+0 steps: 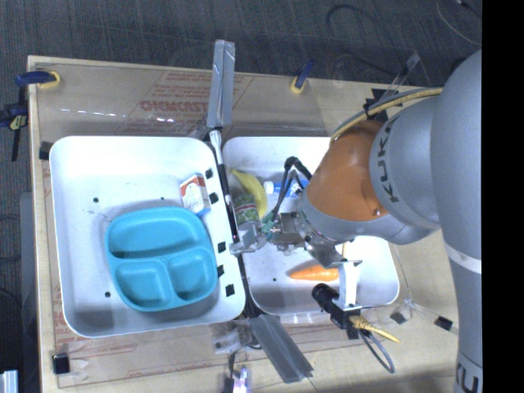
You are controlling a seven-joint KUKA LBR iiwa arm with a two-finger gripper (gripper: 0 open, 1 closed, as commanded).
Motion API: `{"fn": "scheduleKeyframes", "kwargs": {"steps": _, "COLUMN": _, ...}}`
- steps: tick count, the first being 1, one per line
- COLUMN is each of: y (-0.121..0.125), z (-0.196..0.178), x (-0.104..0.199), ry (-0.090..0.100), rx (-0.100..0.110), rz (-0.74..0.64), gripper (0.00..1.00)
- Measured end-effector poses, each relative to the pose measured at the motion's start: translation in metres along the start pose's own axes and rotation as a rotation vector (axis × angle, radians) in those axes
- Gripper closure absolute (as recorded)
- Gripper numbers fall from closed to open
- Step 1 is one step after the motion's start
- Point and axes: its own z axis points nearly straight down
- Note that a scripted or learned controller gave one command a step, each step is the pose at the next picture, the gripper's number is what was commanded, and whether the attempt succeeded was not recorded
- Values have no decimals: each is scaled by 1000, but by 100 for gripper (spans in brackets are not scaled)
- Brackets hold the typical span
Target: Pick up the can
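KUKA arm [385, 178] reaches into the right bin [385, 289] on the tabletop [123, 97], its jaws [250, 237] low by the bin's left wall.

Whether the jaws are released or clenched cannot be told. The can [245, 209] lies beside a banana [252, 188] at the right bin's left side, just beyond the jaws. A carrot [313, 274] rests nearer. In the left bin [82, 178], a blue divided plate [161, 257] sits with a small red-and-white carton [193, 193] at its far edge.
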Motion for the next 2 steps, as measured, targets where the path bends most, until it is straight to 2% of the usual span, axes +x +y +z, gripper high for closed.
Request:
{"fn": "scheduleKeyframes", "kwargs": {"steps": 1, "y": 64, "z": 15, "x": -4, "ry": -16, "rx": -7, "rz": -47, "gripper": 0}}
{"fn": "scheduleKeyframes", "kwargs": {"steps": 2, "y": 20, "z": -109, "x": -93, "ry": -21, "rx": 10, "rz": -32, "gripper": 0}}
